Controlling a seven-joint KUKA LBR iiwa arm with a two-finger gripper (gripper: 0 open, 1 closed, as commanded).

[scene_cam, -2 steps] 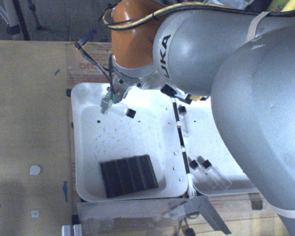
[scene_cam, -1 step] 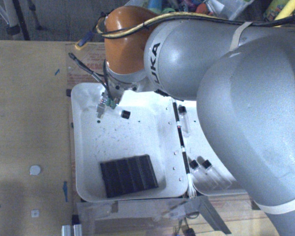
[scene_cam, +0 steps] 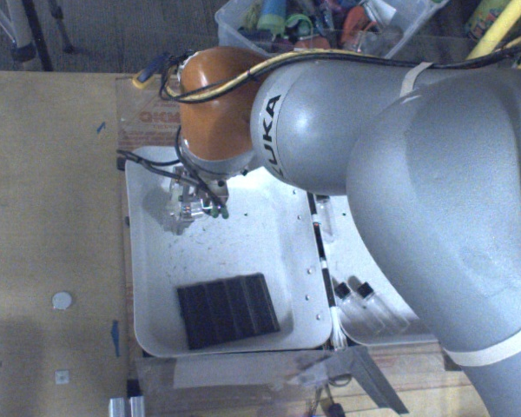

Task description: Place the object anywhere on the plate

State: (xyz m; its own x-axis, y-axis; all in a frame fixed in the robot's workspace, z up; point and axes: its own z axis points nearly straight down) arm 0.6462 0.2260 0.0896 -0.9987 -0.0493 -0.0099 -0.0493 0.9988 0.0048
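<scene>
A dark, ribbed rectangular plate lies flat in the near part of the left white bin. My gripper hangs below the orange wrist band over the far left part of that bin, well behind the plate and apart from it. The gripper's tip is small and blurred against the white floor. I cannot make out any object under or in it.
The grey arm covers most of the right bin, where small dark pieces show near its left wall. A clear tub of colourful items stands behind the bins. Bare tan bench lies to the left.
</scene>
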